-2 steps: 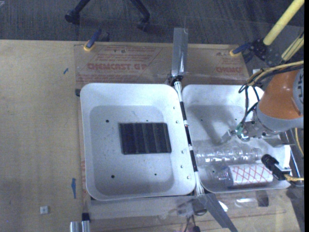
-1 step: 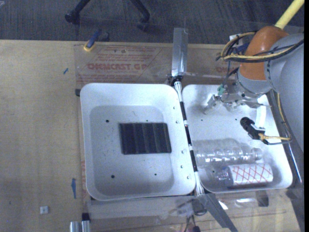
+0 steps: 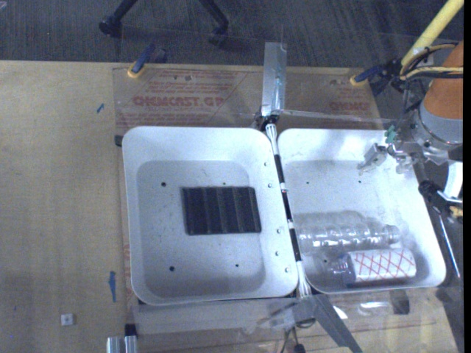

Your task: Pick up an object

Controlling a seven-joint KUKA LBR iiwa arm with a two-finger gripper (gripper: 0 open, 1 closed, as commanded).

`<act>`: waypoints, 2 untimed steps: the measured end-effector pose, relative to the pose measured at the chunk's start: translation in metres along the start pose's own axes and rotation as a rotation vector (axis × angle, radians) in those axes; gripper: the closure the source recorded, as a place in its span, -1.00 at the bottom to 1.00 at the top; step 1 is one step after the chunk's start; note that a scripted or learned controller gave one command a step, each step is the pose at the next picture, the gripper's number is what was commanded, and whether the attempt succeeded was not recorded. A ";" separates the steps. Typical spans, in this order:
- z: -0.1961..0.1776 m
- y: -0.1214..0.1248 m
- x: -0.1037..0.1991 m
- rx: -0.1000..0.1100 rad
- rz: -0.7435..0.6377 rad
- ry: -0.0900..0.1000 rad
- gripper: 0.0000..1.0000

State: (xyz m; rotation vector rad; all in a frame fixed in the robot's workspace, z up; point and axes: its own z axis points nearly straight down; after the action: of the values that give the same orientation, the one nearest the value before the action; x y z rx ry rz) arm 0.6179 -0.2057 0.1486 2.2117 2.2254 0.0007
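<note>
- Camera view: arm (image 3: 445, 105) enters from the right, orange band visible, above the right bin's (image 3: 324, 147) far right corner.
- Gripper (image 3: 383, 155) hangs over that bin's upper right area; nothing visibly between its parts. Whether it stands apart or together: cannot tell.
- Clear plastic bottle (image 3: 346, 234) lies on its side low in the right bin.
- Red-and-white lattice-patterned packet (image 3: 383, 265) just beside the bottle, along the near wall.
- Left bin (image 3: 147, 153): dark ribbed block (image 3: 221, 210) lying flat at centre.

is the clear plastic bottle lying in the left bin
No, the clear plastic bottle lies in the right bin; the left bin holds a dark ridged block.
</note>
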 end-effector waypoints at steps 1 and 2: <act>0.006 -0.095 0.023 0.001 -0.081 0.002 -1.00; 0.060 -0.104 0.014 -0.008 -0.194 0.000 -1.00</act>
State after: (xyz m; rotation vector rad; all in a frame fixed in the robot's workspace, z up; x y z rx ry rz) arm 0.5137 -0.1924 0.0883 1.9826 2.4242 0.0093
